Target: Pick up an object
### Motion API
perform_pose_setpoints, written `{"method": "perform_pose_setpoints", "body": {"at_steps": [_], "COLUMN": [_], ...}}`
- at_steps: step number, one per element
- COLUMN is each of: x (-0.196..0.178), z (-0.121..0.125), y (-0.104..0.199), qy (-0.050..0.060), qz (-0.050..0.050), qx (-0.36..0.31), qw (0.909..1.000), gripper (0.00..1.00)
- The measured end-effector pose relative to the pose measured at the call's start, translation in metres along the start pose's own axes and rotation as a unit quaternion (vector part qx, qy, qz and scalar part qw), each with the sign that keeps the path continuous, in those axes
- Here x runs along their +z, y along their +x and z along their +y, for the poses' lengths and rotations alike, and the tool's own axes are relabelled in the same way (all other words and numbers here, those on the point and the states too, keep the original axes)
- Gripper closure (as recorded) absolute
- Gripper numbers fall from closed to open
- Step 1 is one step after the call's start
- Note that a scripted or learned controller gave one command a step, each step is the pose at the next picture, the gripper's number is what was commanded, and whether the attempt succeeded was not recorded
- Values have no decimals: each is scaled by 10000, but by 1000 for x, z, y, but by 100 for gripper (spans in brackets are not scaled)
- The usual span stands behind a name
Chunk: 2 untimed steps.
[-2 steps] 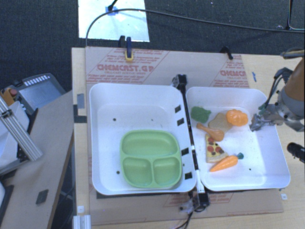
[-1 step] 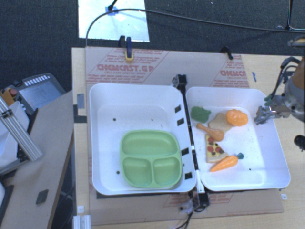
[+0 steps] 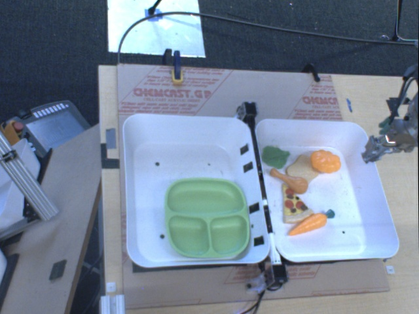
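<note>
Jaws at right bin rim — opening can't tell; board behind reads "CHEMCAST GP".

We read "CHEMCAST GP" in red letters on the brown protective sheet that lies under the two white bins, on its far left part, just beyond the left bin. The same red wording repeats on the sheet's far right part, beyond the right bin, where it runs at a slant and we can only make out "CHEMCAST". Smaller red lines sit around both prints, too small to read.
</note>
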<state>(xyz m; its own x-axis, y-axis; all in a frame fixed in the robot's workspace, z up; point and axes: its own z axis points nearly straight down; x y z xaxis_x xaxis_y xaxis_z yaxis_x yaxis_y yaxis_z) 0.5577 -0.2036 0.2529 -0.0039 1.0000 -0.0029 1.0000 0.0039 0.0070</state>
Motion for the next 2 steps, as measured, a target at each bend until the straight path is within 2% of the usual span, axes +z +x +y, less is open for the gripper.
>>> {"method": "perform_pose_setpoints", "body": {"at_steps": [2], "x": [20], "z": [-8], "y": [117], "qy": [26], "qz": [24], "qx": [-32], "qw": [10000], "gripper": [100]}}
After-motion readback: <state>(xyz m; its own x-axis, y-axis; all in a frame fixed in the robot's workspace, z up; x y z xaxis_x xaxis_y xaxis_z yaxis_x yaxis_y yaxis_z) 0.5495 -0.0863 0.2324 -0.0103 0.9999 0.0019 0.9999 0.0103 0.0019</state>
